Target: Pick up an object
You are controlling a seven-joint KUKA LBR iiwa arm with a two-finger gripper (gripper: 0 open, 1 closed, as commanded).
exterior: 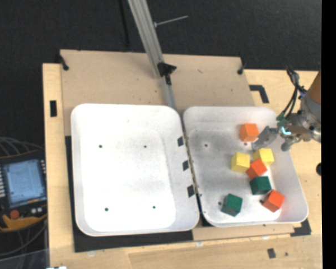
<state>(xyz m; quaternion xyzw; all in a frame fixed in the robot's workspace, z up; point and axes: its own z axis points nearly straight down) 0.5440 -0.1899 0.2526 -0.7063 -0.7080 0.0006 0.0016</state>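
From the overhead camera I see the two white bins side by side on the tan surface [224,72]. The left bin [89,122] has a bare floor with a few small dark dots. The right bin [213,122] carries all the blocks, gathered toward its right half.

The arm [313,94] comes in from the right edge, its orange band just showing at the frame's border. The gripper [273,134] sits over the upper right part of the right bin, with one finger reaching left toward the blocks. I see nothing between the fingers, but I cannot tell from this angle whether they are spread or closed.

The orange block [248,131] lies just left of the gripper, near the bin's upper right. Below it, a yellow block [241,162] sits near another yellow block [266,156], and a second orange block [258,168] rests between and just below them, touching or nearly touching both. A dark green block [261,184] lies right beneath that one. Another orange block [273,200] sits at the lower right, just beside the dark green one. A second green block [232,204] lies apart, toward the bin's lower middle.

A slanted metal pole [148,29] runs from the top of the frame down to the gap between the bins. A handheld control pendant [19,184] with a lit screen lies off the surface at far left.
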